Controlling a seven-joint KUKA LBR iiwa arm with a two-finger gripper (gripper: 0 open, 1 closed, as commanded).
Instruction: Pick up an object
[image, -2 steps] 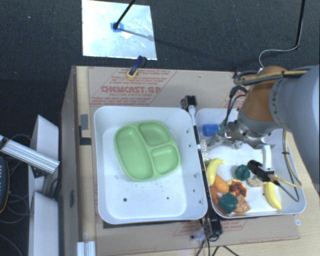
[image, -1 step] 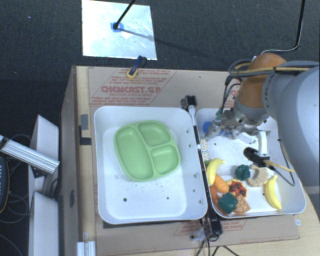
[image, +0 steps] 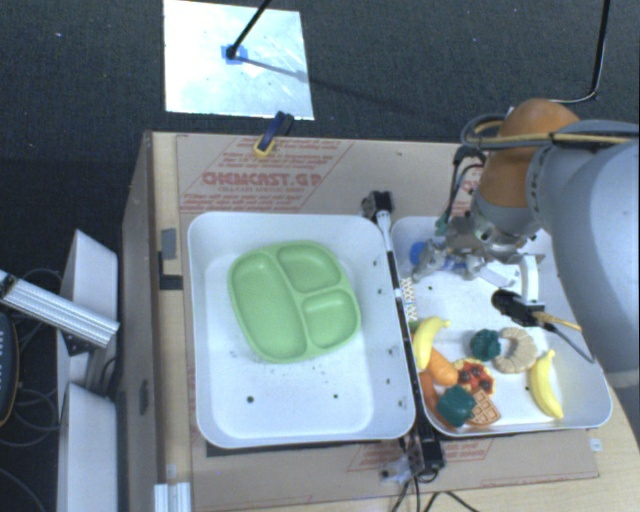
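The grey arm with its orange band (image: 520, 150) reaches in from the right and ends low over the far part of the right-hand shallow white bin (image: 590, 405), where the two-finger gripper (image: 455, 258) sits near the bin's back-left corner, close above something small and blue (image: 462, 266); whether its tips are apart or together cannot be told from this slant. The toy food lies in the near half of the same bin, apart from the gripper: a yellow plastic banana (image: 428, 338) by the left wall, an orange carrot piece (image: 442, 366) beside it, a dark green broccoli-like piece (image: 486, 344), a pale ring-shaped pastry (image: 518, 350), a second yellow banana (image: 545, 385) toward the right, a red-topped item (image: 474, 377), and a green piece resting on a brown waffle (image: 470, 410) at the front. In the left-hand white bin (image: 230, 400) a light green divided plate (image: 294, 300) with three compartments lies alone
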